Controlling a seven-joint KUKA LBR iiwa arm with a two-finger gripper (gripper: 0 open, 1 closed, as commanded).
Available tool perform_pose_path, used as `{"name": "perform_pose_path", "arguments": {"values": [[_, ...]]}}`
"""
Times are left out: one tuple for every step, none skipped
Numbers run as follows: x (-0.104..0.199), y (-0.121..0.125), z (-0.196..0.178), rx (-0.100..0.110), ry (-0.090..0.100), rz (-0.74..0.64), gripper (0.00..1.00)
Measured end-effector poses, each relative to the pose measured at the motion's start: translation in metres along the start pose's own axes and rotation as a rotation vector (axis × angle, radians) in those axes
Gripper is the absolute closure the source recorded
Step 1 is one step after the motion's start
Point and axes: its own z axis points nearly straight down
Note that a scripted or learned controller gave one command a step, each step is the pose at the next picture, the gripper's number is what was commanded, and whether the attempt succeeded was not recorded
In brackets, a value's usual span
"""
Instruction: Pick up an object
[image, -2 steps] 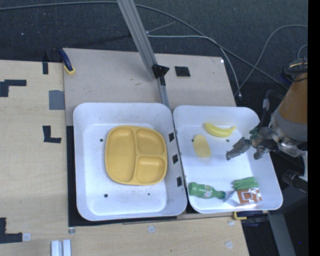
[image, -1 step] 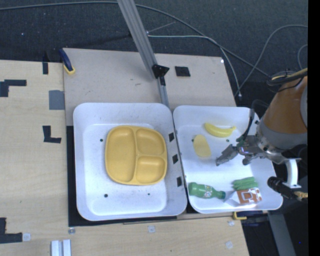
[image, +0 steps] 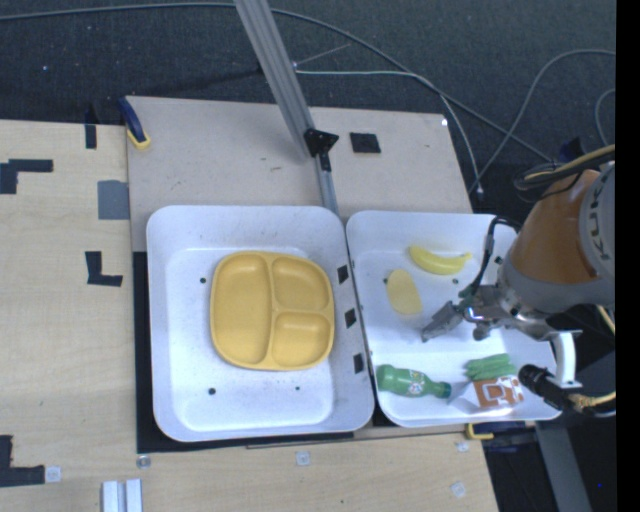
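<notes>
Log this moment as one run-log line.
gripper: over right bin, nothing seen held | banana, green bottle in right bin | yellow tray in left bin

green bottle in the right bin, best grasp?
Grip the green bottle across its wider body, near the left end, coming straight down from above. It lies flat on its side, long axis running left-right along the bin's front edge, so the fingers should close front-to-back across it. The neck end on the right looks thinner and sits close to the orange-and-white packet, leaving less room there.
</notes>
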Motion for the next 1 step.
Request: {"name": "perform_pose_path", "arguments": {"values": [[0.0006,0.0006,-0.0124,-0.002,0.0,-0.002,1.0]]}}
